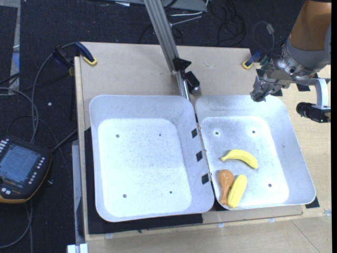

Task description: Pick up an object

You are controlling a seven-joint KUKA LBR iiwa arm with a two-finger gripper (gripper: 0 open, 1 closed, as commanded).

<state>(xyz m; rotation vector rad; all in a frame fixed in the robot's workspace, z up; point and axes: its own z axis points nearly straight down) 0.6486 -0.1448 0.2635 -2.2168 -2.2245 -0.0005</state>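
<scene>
- Camera view is showing the grey arm (310, 30) reaching in from the right, with its claw (259, 95) hanging over the far rim of the right bin (295, 141); whether the claw is released or clenched I cannot tell, since it is reading as a dark blur at this slant, and nothing is showing beneath it.
- Three candidates are lying in the near part of the right bin: a banana (240, 158) alone near the middle, and closer to the near rim a corn cob (237, 190) lying against a drumstick (225, 185).
- The left bin (142, 152) is sitting beside it on the desk (131, 73).
- The step in hand is looking like the approach, with the claw well apart from all three pieces.
- Doing it well is probably meaning choosing the banana, since it is lying apart from the others, and closing across its narrow width at mid-length.
- The banana's long axis is running roughly left to right, dipping toward the near right, its curve arching toward the far side.
- The corn cob and drumstick are pointing mostly near to far, side by side and touching, so a grasp there is risking catching both or nudging one away.
</scene>
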